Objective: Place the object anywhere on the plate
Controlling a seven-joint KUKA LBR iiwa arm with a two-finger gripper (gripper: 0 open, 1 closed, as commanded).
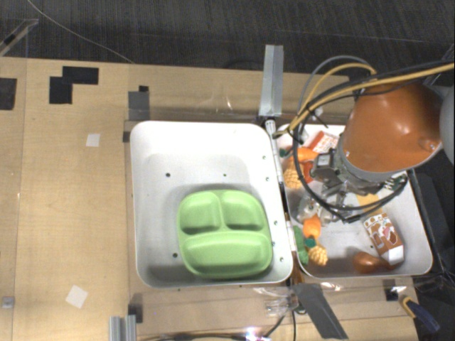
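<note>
A green divided plate (225, 233) lies in the left white bin (160, 155). The arm (393, 128) hangs over the right bin (419, 251), which holds small food toys: a pineapple (317, 254), a carrot (311, 227), a brown piece (368, 262) and a printed carton (384, 234).

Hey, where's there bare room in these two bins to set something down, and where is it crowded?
Left bin: bare white floor behind the green divided plate up to the far wall, plus a strip along its left side. The plate's three compartments hold nothing. Right bin: crowded with toy food, including a pineapple and a carton, under the arm.
</note>
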